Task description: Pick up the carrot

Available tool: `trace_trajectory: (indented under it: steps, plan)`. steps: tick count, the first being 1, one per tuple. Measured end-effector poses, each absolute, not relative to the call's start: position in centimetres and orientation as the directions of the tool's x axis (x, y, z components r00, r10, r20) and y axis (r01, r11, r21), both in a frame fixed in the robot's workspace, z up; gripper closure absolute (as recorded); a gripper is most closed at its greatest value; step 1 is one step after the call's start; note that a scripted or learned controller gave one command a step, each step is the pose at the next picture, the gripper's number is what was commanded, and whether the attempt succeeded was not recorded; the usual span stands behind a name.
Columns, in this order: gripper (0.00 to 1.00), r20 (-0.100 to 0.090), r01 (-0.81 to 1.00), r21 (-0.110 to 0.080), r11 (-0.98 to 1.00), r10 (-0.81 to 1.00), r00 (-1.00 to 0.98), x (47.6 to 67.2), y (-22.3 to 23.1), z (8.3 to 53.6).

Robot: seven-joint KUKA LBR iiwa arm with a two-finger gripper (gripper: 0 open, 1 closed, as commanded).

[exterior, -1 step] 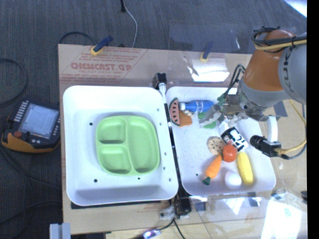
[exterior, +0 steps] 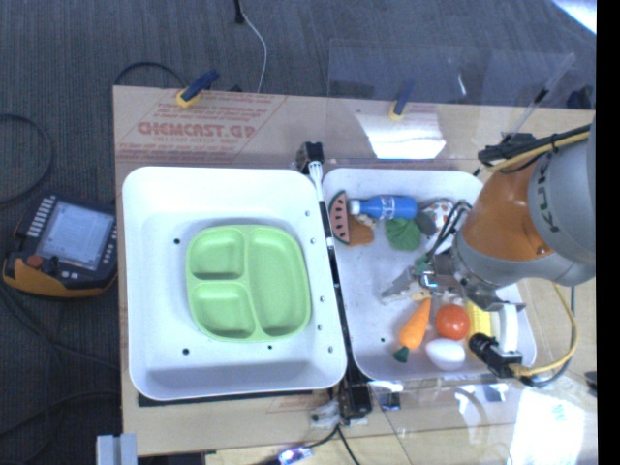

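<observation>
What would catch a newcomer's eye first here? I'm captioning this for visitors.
The bright green divided plate sits alone in the left bin. The grey-and-orange arm reaches from the right over the right bin, its hand just above the carrot, beside a tomato and a white egg.

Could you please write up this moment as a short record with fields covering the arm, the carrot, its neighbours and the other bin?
arm: grey arm with orange band, reaching into the right white bin
claw: metal two-finger claw, just above the carrot's thick end
carrot: orange toy carrot with green tip, lying tilted on the bin floor, not held
neighbours: red round tomato to its right, white egg below that
far end: blue bottle, watermelon slice
left bin: green three-compartment plastic plate
</observation>
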State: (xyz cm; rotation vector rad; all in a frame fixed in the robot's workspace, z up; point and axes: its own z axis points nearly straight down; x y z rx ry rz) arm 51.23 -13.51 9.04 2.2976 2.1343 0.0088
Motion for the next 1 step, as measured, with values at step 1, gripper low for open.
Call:
trace_trajectory:
  steps: [1]
  plan:
    - [1.0,-0.002,0.997,0.011,-0.073,0.997,0.073,51.33,-13.57,10.05]
